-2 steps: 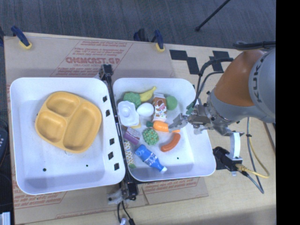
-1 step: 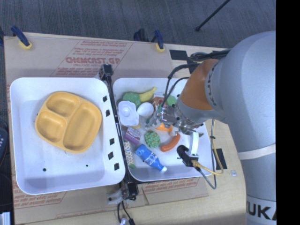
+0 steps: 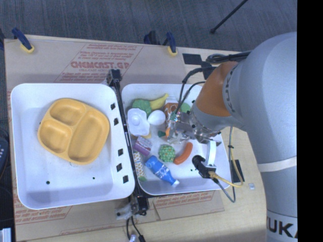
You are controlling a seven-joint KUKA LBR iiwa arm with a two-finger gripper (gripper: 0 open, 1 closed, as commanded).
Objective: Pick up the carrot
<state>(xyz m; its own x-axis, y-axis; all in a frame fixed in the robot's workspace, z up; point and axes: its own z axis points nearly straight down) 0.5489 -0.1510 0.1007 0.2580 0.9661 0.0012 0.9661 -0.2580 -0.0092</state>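
Note:
In the right bin [image 3: 222, 178], a small orange carrot [image 3: 168, 131] with a green end lies near the middle among other toys. My gripper [image 3: 173, 124] hangs directly over it, with its tip at the carrot's upper end, and the wrist hides part of the carrot. I cannot tell from above whether the carrot is touched or held. The grey arm with its orange band [image 3: 214, 97] comes in from the right and covers the bin's right side.
Around the carrot lie a reddish-orange sausage shape [image 3: 183, 153], a green bumpy ball [image 3: 166, 153], a blue bottle [image 3: 160, 170], a white egg [image 3: 156, 117], a white cup [image 3: 138, 122], broccoli [image 3: 141, 105] and a banana [image 3: 159, 101]. The left bin [image 3: 30, 185] holds a yellow divided plate [image 3: 73, 130].

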